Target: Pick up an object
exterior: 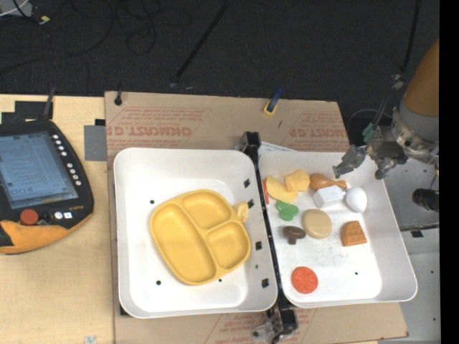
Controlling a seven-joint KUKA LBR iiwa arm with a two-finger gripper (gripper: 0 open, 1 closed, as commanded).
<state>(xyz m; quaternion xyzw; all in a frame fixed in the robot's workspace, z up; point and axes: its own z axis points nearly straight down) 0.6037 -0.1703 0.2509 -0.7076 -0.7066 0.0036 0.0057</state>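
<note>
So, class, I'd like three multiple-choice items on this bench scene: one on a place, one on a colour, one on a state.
1. Where does the yellow tray lie?
A. left bin
B. right bin
C. on the cardboard

2. What colour is the flat disc nearest the right bin's front edge?
A. blue
B. red
C. white

3. Where is the gripper?
A. over the left bin
B. above the right bin's far right corner
C. over the tablet

Key: 1 A, it fills the left bin's floor; 2 B, plainly red; 3 B, jaws hover there.
</note>
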